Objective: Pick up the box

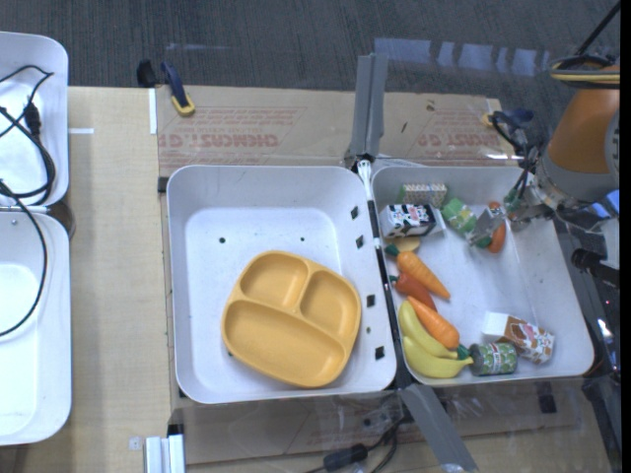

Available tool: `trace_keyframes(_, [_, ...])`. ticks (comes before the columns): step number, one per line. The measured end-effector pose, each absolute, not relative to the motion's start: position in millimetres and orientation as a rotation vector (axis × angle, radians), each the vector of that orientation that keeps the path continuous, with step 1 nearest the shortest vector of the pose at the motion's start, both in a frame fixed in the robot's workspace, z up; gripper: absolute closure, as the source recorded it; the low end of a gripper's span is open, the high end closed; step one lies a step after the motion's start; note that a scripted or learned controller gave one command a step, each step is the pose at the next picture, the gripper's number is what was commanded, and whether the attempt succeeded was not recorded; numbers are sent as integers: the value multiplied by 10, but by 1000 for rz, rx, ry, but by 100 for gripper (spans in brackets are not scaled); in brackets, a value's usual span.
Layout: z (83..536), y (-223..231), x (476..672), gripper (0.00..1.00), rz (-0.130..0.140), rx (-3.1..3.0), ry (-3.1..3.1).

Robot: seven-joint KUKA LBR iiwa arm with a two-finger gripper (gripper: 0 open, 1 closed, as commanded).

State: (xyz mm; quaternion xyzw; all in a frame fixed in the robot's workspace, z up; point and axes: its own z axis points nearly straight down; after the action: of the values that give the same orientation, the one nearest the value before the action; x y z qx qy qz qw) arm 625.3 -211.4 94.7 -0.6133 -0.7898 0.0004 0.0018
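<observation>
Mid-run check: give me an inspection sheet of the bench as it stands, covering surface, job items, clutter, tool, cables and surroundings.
Surface: two white bins side by side on a cardboard-covered bench; left bin, right bin.
Job's things: black-and-white box at the right bin's far-left corner; a small white box with a patterned end near its front-right.
Clutter: yellow divided tray in the left bin; two carrots, bananas, green can and a green packet in the right bin.
Tool: tool low over the right bin's far-right area, by an orange item; finger state unclear.
Cables: black cables on the white unit at left.
Surroundings: dark carpet beyond the bench.
</observation>
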Motion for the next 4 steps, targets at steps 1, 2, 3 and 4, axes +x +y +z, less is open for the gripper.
trace_keyframes(1, [979,-1624,6553,0,1,-1969,-2448])
trace_keyframes(2, [1056,-1626,6559,100,3,-1967,-2451])
trace_keyframes(3, [1750,-1867,6592,100,3,-2041,-2388])
trace_keyframes(4, [1747,-1865,6591,0,4,-2041,-2388])
